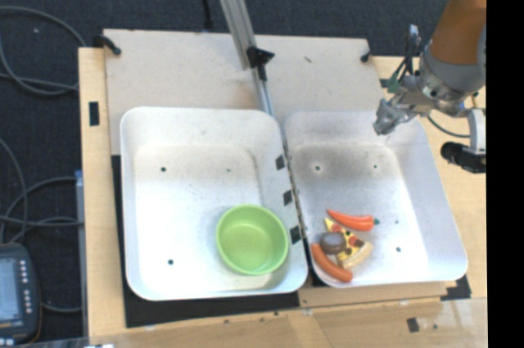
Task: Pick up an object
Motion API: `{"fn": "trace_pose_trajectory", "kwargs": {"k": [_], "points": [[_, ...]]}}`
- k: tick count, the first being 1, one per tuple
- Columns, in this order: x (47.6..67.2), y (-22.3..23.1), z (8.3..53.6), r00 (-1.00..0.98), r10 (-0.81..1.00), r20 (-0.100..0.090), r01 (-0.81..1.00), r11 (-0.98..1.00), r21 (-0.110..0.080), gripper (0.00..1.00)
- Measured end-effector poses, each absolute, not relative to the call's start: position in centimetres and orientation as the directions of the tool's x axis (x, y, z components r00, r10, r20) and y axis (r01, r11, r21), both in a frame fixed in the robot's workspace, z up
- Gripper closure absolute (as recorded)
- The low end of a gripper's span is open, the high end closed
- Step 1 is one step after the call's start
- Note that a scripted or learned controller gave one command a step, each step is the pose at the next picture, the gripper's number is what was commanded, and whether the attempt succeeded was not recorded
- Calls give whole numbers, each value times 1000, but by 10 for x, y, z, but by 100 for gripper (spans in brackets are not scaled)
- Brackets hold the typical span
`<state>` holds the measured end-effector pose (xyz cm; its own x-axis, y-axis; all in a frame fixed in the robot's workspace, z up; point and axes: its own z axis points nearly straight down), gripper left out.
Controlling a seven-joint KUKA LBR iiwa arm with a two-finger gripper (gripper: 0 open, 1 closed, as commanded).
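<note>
In the camera view, the jaws (pixel 386 124) were seen above the far right corner of the right bin (pixel 426 199); whether they were spread or clenched could not be told. A small heap of toy food (pixel 342 244) was found at that bin's near left. A green bowl (pixel 252 238) was set in the left bin (pixel 164 199).

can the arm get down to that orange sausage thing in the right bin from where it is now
Probably yes. The pincer hangs over the right bin's far corner, and nothing stands between it and the orange sausage, which lies uncovered atop the small pile.
</note>
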<state>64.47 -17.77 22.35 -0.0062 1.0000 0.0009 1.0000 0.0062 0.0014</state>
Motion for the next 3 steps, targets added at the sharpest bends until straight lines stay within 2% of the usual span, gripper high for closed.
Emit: {"fn": "trace_pose_trajectory", "kwargs": {"k": [3], "points": [[668, -20, 247, -9, 1000, 2, 1000, 9, 3, 100]]}}
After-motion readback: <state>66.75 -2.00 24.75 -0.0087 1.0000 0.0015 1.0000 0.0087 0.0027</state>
